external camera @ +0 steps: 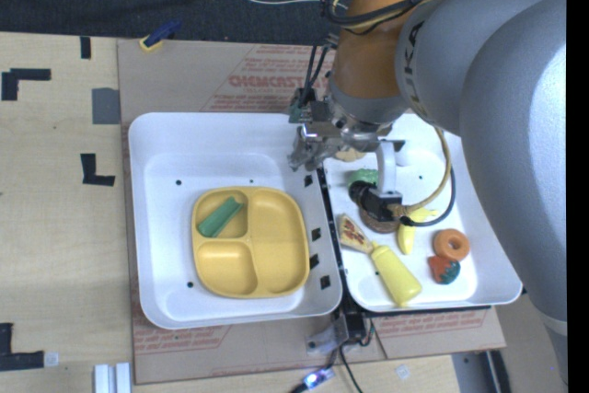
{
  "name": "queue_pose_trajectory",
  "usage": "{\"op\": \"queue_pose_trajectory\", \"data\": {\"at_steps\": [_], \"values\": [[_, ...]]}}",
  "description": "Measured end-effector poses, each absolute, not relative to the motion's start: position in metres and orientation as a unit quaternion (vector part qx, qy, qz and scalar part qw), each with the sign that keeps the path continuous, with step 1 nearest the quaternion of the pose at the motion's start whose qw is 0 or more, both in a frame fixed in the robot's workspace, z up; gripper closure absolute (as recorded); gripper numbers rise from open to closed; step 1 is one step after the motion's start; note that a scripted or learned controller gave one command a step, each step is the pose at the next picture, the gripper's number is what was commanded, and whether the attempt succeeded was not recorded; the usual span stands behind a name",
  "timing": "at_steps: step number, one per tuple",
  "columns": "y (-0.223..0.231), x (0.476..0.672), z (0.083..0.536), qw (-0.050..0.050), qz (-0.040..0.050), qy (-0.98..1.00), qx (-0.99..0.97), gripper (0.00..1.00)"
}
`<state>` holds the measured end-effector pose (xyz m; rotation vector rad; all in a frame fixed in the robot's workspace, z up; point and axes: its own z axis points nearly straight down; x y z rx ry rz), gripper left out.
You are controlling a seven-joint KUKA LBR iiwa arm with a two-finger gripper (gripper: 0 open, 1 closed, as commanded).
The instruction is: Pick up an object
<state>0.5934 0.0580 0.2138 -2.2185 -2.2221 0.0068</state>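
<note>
Sitting on cardboard sheet over wooden bench: white bins; arm grip: cannot tell.

Two bins are sitting side by side on the bench. The left bin is holding a divided plate, with a short stick lying in the plate's 10 o'clock compartment. In the right bin, a bottle is lying toward 7 o'clock, a banana just at its 12 o'clock, and a ring toy sitting at the banana's 3 o'clock.
</note>
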Motion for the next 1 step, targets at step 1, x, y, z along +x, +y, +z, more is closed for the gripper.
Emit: {"op": "queue_pose_trajectory", "data": {"at_steps": [1], "values": [[0.0573,0.5834,0.2152,0.001,0.0017,-0.708,-0.707,1.0]]}}
